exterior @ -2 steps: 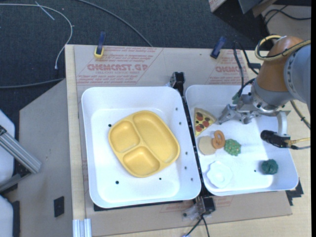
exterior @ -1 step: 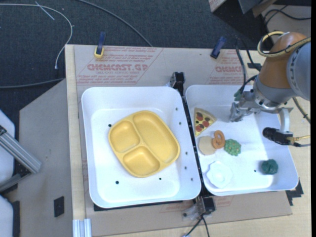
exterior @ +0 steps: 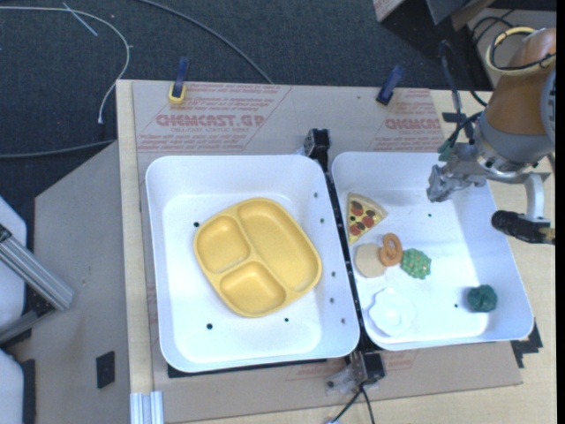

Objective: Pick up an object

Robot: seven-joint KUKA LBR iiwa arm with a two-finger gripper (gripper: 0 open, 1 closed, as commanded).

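Observation:
My gripper (exterior: 439, 189) hangs over the back of the right bin (exterior: 503, 237), with nothing visible between its fingers. To its left lies a pizza slice (exterior: 363, 215). Closer to the front sit a tan round piece (exterior: 367, 261), an orange ring (exterior: 390, 250) and a green broccoli-like piece (exterior: 416, 263). A white flat piece (exterior: 392, 312) rests near the front wall, and a dark green lump (exterior: 482, 299) lies at the front right.
The left bin (exterior: 168, 237) holds a yellow divided tray (exterior: 256, 256). Black clamps (exterior: 317, 142) sit between the bins at the back. Blue clips (exterior: 180, 76) stand at the bench's far edge.

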